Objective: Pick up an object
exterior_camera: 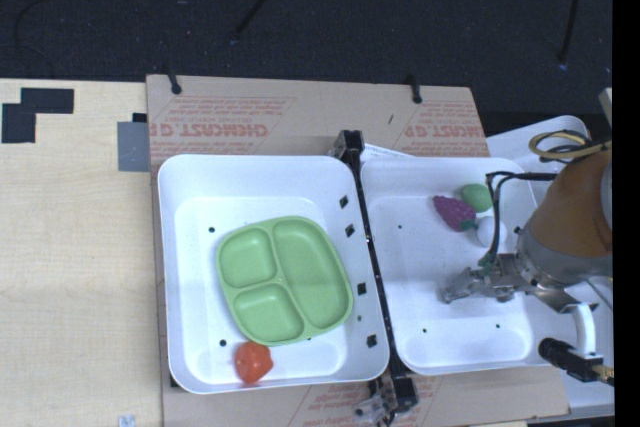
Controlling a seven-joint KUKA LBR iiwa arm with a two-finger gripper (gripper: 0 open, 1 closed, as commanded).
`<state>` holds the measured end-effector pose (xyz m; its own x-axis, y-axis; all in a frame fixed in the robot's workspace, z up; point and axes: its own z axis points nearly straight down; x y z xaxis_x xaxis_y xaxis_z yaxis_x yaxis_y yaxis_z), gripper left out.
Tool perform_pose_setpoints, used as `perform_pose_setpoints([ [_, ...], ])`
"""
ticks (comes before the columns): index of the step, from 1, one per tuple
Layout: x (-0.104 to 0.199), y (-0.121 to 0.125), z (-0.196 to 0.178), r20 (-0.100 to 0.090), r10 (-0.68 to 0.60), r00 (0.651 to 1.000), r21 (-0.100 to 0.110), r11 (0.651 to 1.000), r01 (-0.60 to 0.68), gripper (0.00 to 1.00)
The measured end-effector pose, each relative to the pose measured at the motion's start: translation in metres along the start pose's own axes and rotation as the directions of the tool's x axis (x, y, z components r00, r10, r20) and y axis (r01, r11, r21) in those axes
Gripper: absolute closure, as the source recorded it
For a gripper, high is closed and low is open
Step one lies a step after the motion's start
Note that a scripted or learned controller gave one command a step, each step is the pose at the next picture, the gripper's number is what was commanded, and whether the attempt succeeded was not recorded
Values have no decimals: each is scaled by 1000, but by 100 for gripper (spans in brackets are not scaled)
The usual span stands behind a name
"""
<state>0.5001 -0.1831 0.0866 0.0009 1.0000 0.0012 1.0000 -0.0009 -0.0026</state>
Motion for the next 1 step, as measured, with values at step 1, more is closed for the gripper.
perform_pose_setpoints([
  [1, -1, 1, -11, 0, 3, 1000, -1, 1000, -3, 100],
])
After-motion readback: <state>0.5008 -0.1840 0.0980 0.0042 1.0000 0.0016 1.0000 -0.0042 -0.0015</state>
